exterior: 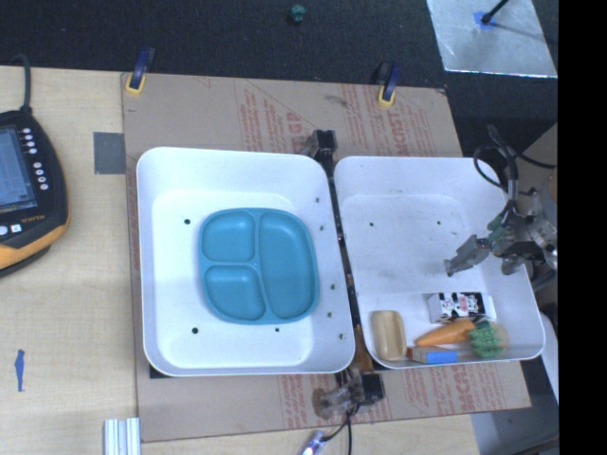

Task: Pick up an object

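gripper [484,252] is hovering at the right side of the right bin [398,183], above bare floor, its fingers standing apart with nothing between them. candidate objects are lying clustered along the near wall of that bin: a tan block [387,334] at the left, then an orange carrot-shaped piece [444,335] with a small blue item [435,355] just under it, a green piece [486,340] at the right, and a black-and-white card [460,304] lying flat just above them. the left bin [161,188] is holding a blue divided plate [258,264]. judging risk: the pieces are touching or nearly so, so descending fingers are likely landing on two at once and pushing them apart rather than closing on one. the card is looking too flat to pinch. the cluster is also sitting close to the bin wall, so a finger may be striking the rim.
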Controlling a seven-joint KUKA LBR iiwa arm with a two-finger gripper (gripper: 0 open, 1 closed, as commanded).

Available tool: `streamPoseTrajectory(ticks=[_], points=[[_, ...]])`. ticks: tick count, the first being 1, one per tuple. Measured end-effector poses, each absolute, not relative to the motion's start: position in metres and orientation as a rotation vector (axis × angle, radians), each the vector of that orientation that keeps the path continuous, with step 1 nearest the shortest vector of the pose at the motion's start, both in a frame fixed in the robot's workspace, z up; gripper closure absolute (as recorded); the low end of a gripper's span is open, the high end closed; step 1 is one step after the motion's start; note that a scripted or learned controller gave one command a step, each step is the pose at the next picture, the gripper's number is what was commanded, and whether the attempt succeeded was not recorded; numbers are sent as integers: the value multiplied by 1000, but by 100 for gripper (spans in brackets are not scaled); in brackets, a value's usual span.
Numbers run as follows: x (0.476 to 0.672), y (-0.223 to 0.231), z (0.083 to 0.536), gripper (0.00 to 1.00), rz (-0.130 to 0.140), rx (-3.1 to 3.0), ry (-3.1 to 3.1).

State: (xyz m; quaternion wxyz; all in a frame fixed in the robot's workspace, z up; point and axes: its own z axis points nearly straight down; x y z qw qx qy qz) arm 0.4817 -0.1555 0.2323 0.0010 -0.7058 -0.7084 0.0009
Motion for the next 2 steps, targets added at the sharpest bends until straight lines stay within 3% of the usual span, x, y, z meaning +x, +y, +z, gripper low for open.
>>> streamPoseTrajectory(ticks=[1, 2], points=[[549, -160, 173, 0, 6, -2214, -2226], [631, -175, 107, 0, 5, -2214, -2225]])
